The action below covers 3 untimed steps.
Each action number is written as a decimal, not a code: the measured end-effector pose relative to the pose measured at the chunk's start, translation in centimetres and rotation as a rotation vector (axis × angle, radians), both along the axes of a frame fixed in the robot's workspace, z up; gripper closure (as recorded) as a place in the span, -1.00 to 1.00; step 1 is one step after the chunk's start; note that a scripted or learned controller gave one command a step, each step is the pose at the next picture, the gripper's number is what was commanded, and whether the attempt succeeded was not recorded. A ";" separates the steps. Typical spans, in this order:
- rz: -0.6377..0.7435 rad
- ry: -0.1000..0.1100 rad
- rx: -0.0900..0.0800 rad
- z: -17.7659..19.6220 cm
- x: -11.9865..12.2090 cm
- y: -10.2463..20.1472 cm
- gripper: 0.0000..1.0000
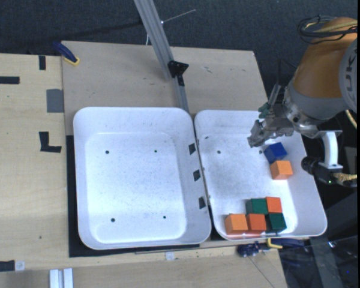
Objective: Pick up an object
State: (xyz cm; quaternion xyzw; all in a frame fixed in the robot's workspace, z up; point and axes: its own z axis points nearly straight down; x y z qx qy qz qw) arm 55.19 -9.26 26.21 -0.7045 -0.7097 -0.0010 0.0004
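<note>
Across the bench [138, 71], the right bin [228, 161] is holding a blue cube [275, 152] lying just below-right of the jaws [256, 138], whose state I cannot tell.

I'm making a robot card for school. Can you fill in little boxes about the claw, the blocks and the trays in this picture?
claw: the grey metal claw hangs over the right shallow white plastic bin, near its far end
nearest block: small blue cube, just beside the claw
next block: small orange cube, lying right by the blue one
block pile: three orange and two dark green cubes bunched at the bin's near edge
left shallow white plastic bin: no blocks seen
holding anything: nothing seen in the claw
</note>
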 end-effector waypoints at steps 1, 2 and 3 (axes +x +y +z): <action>0.000 0.001 -0.001 -0.1 2.1 5.3 1.00; 0.001 0.002 -0.001 -0.4 3.6 11.4 1.00; -0.001 0.003 -0.001 -1.6 5.3 16.6 1.00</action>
